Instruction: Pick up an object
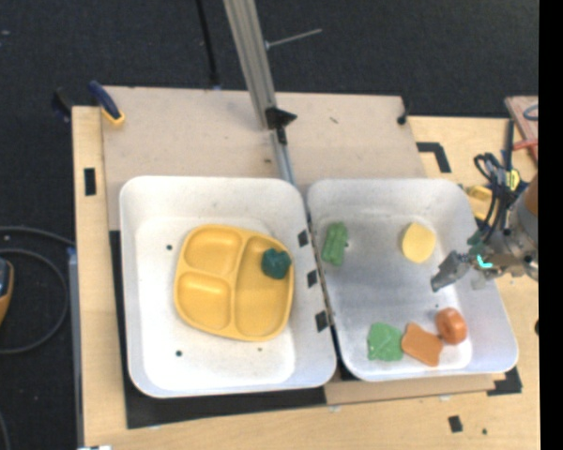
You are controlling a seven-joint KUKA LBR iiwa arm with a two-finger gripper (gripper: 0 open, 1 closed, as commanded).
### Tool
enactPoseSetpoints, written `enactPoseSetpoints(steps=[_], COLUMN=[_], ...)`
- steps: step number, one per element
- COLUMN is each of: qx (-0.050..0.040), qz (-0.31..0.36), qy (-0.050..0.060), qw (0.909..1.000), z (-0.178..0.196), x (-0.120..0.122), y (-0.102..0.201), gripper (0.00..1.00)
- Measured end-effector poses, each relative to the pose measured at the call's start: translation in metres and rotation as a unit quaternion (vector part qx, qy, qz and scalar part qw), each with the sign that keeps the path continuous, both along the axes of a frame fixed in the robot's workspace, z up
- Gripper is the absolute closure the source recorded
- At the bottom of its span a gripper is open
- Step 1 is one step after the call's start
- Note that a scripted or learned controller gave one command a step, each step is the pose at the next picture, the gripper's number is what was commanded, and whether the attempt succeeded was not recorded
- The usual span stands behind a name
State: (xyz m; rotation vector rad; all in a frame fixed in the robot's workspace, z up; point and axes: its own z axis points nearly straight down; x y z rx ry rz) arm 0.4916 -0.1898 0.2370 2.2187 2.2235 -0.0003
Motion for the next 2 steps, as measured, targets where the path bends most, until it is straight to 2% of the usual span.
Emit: enactPoseSetpoints(steps=[1,2], qx=[-0.0002,0.0003], qz=[0.0,-0.001], qy=[-0.001,0.002], qw=[1.0,1.0], z=[0.0,-0.062], x=[0.0,-0.002], y=[0.0,-0.003], gripper=[0.0,0.0])
